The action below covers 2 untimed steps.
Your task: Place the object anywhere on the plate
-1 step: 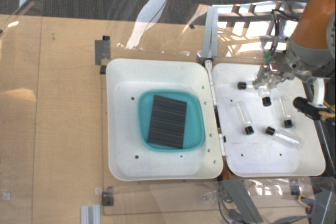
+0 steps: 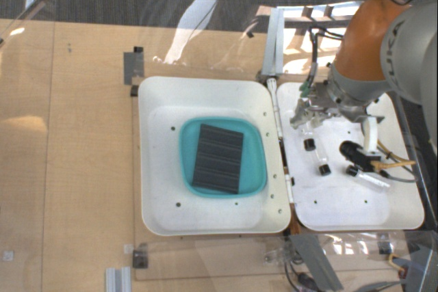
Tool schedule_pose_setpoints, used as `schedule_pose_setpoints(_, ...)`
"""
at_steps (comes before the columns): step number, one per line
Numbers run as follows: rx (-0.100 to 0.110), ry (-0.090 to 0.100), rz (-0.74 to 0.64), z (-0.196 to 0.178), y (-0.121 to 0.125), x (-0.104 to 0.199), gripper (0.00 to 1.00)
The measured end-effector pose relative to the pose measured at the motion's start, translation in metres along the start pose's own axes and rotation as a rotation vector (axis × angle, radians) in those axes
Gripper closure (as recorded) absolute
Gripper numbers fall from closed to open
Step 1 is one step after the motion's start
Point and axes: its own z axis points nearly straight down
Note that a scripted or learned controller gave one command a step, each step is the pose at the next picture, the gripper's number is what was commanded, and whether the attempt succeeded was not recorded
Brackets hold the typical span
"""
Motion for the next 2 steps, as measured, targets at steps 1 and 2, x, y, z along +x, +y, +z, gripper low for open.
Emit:
schedule_pose_setpoints(1, 0.002, 0.001, 0.046, 0.001, -0.014, 0.064, 1.0)
schedule_pose_setpoints(2, -0.002, 0.001, -0.103, 0.0, 0.006, 0.119, 1.0)
